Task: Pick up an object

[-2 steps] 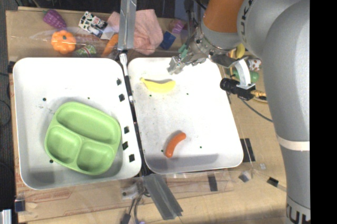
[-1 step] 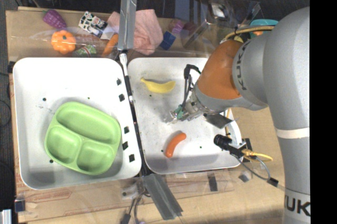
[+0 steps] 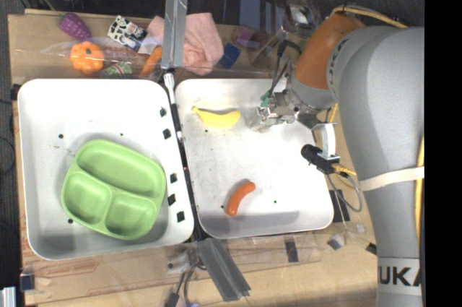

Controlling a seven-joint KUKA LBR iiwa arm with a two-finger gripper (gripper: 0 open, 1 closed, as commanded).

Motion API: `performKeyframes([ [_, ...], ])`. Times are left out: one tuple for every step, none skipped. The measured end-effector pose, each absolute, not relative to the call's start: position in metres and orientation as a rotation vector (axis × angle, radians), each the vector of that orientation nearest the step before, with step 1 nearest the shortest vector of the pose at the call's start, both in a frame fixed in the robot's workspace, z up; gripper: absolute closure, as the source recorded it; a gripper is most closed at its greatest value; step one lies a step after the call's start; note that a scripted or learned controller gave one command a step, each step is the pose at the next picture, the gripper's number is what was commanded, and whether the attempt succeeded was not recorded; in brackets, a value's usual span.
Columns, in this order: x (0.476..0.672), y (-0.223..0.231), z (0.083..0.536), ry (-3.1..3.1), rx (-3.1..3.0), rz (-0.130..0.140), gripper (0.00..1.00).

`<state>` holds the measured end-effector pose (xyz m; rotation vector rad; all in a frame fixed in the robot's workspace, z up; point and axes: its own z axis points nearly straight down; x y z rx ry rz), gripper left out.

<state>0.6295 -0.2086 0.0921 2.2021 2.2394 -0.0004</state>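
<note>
In the right bin (image 3: 289,215) a yellow banana (image 3: 217,118) lies near the far wall, and an orange-red sausage (image 3: 240,197) lies nearer the front. My gripper (image 3: 268,113) sits low at the bin's far right part, a short way right of the banana and not touching it. Nothing shows between the gripper and the bin floor.
The left bin (image 3: 43,125) holds a green divided plate (image 3: 114,188). Behind the bins on the bench lie a pink cloth (image 3: 198,40), an orange toy pumpkin (image 3: 86,57), a purple toy (image 3: 73,26) and a patterned card (image 3: 128,31). My grey arm covers the right side.
</note>
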Motion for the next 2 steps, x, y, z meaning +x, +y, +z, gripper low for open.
performKeyframes([
  [0.596,-0.145,0.222,2.259,2.184,0.0,1.0],
  [0.476,-0.092,0.105,2.033,2.4,-0.003,1.0],
])
